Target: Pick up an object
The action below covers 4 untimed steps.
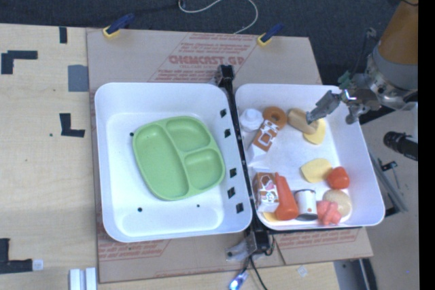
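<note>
My gripper [334,112] hangs over the upper right part of the right bin [363,153], its two fingers spread apart with nothing between them. Its left finger [322,107] reaches down toward a tan bread-like piece [298,119] and a pale yellow piece [315,135]. Near them lie a brown donut [274,114], a small orange and white box [265,138] and a white cap [250,119]. Lower in the bin are a yellow wedge [315,170], a red tomato [338,178], a red bottle [286,203], a small carton [268,189] and a can [306,201].
The left bin [115,112] holds a green divided plate [179,157]. Both bins rest on a cardboard sheet [197,58] held by clamps at the back. A black divider [233,139] runs between the bins. A cable [217,3] loops behind.
</note>
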Each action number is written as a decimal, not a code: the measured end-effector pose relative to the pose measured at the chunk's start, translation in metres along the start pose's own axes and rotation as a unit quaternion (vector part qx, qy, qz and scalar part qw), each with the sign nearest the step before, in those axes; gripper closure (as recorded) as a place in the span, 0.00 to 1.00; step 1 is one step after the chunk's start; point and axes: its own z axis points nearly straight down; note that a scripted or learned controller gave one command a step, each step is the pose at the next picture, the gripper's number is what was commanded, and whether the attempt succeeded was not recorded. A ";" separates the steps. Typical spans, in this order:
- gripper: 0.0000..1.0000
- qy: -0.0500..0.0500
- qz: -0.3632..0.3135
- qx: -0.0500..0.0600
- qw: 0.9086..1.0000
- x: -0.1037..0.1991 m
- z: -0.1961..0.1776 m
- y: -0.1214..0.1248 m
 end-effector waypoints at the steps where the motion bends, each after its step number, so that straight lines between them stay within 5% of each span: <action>1: 1.00 0.001 -0.001 0.003 1.000 0.001 -0.007 0.001; 2: 1.00 0.000 -0.004 -0.007 1.000 0.077 -0.139 -0.003; 3: 1.00 0.000 -0.002 0.003 1.000 0.134 -0.080 -0.034; 4: 1.00 0.000 -0.004 -0.001 1.000 0.191 -0.118 -0.086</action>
